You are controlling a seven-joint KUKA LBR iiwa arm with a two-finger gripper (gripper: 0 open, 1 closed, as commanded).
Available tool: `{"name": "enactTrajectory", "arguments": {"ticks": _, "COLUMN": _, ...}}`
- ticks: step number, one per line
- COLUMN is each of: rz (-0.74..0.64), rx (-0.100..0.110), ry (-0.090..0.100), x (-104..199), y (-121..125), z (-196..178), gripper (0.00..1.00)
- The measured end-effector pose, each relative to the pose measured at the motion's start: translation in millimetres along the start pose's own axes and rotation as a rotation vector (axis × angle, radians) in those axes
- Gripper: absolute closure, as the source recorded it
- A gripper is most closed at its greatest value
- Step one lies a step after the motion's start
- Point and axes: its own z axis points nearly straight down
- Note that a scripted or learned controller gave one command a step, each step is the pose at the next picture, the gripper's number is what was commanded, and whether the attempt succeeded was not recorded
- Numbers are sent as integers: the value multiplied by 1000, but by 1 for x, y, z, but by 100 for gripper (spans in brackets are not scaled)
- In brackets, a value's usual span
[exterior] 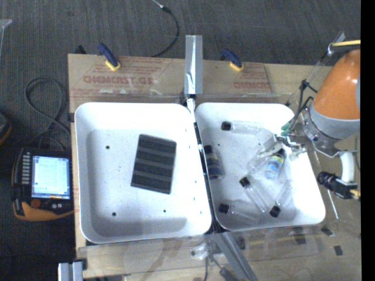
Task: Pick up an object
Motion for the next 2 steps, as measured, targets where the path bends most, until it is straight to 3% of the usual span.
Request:
{"name": "enactTrajectory", "arguments": {"ticks": 1, "rz": -16, "rx": 2, "ry": 6, "x": -49, "y": 53, "z": 87, "gripper": 0}}
{"name": "enactTrajectory", "arguments": {"ticks": 2, "rz": -110, "rx": -10, "ry": 5, "x": -47, "y": 55, "z": 101, "gripper": 0}}
